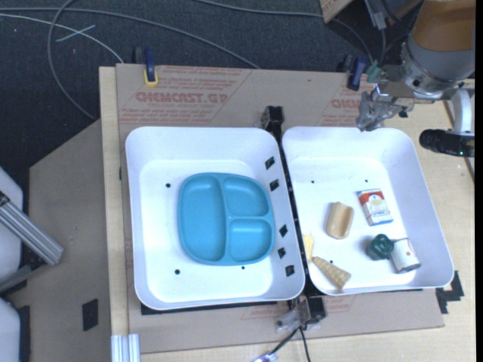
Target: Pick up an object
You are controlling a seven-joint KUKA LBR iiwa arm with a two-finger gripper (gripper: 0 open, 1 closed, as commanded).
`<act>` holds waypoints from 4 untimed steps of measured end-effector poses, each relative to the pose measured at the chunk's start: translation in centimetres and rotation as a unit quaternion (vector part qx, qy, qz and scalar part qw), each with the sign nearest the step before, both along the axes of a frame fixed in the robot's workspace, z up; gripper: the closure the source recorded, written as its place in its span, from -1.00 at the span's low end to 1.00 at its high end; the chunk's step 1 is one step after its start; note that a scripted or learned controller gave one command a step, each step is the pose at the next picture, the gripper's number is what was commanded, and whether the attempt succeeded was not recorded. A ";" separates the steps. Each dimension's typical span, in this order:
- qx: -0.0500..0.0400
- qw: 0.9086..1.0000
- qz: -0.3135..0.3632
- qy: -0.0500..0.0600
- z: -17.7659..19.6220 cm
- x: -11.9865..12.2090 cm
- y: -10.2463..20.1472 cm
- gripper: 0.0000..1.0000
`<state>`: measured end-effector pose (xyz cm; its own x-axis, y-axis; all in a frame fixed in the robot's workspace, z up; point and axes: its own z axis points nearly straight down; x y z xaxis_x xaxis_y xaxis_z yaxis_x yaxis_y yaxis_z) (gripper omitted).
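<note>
My gripper (370,121) hovers over the right bin's (426,172) far rim; its opening I cannot tell. Descending here, I risk striking rim, far from the cup (339,220).

Bright, even overhead light; sharp focus, faint soft shadows.

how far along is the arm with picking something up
Nothing looks done: the gripper hangs at the right bin's far rim. Nothing in hand. Left: reach and lift one item, say the tan cup, small red-and-white box or cone, all lying in that bin.
</note>
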<state>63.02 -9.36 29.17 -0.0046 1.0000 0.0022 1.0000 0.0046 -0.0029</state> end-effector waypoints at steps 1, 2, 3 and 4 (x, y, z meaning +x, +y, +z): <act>0.000 1.000 -0.001 0.001 -1.7 -2.2 3.7 1.00; 0.000 1.000 -0.001 0.000 -1.7 -4.3 8.6 1.00; 0.000 1.000 -0.001 0.000 -1.9 -6.7 13.4 1.00; 0.000 1.000 -0.001 0.001 -4.5 -9.1 17.4 1.00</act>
